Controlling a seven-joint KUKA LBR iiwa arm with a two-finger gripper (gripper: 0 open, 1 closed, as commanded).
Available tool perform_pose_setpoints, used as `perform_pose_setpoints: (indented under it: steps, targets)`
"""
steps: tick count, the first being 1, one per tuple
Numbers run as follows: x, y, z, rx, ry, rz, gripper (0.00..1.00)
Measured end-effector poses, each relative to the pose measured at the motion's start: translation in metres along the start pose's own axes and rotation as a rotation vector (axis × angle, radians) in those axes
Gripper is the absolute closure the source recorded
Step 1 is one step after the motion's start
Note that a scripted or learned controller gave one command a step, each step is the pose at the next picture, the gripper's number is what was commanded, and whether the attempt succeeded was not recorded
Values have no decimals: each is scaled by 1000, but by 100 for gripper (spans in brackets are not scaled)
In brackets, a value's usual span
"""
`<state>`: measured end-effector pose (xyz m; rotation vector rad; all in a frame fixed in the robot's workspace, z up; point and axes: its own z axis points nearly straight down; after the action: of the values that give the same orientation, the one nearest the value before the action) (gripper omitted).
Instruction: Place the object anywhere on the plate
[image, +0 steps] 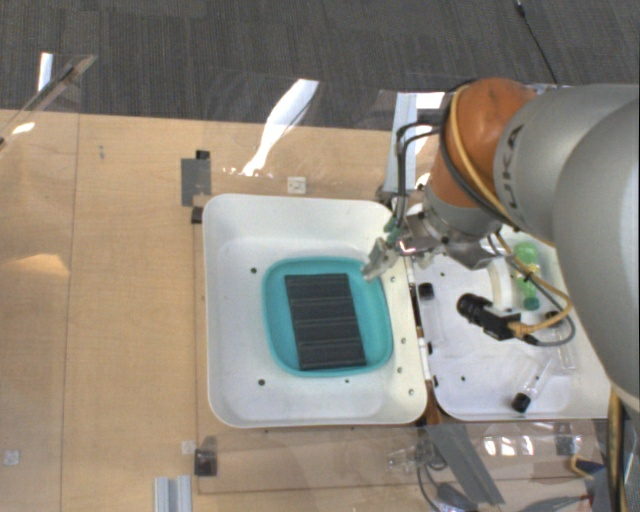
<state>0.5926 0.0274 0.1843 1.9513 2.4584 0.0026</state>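
Arm, grey with an orange band, fills the upper right and reaches in over the right-hand bin. We note it as the largest thing in view. Bench is pale wood, bare on its left side.

Left bin, white and shallow, sits touching the right bin along their shared edge. The arm covers much of the right bin's upper part.

Plate, teal, squarish with rounded corners, lies near the middle of the left bin. On it we see the task's thing, a dark ribbed slab, flat and inside the plate's rim, its long side running top to bottom with a slight tilt.

Gripper hangs at the plate's upper right corner, just beside the slab's top right corner. We cannot tell whether it is spread or pressed together, nor whether it touches the plate.

Smaller items in the right bin: a green piece beside the arm, and a clear tube with a black cap lying aslant near the lower edge.
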Motion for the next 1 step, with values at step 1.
perform_pose_setpoints:
  steps: [1]
  targets:
    - [2,2,-11,-4,-2,-8,100]
